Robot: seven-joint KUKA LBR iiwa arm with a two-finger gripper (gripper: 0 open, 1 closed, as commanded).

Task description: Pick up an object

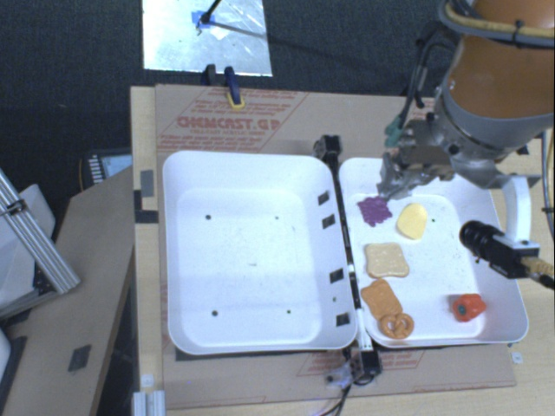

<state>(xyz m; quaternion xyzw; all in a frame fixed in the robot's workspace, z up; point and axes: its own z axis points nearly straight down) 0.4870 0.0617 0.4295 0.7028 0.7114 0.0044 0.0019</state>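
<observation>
- Claw [392,187]: hangs low over the far left part of the right bin [512,319]; whether its fingers stand apart or together cannot be told.
- Grapes [375,210]: a small purple cluster, lying on the bin floor just below and beside the claw tip, close to the divider.
- Lemon [413,221]: yellow, rounded, just right of the grapes, apart from them.
- Toast [386,259]: pale tan slice, nearer the camera than the grapes.
- Cracker [380,297] and pretzel [396,324]: orange-brown, touching, near the front left corner.
- Red piece [467,307]: near the front right.
- Black fixture [487,243]: juts in over the right rim.
- Left bin [182,180]: white, alongside.
</observation>
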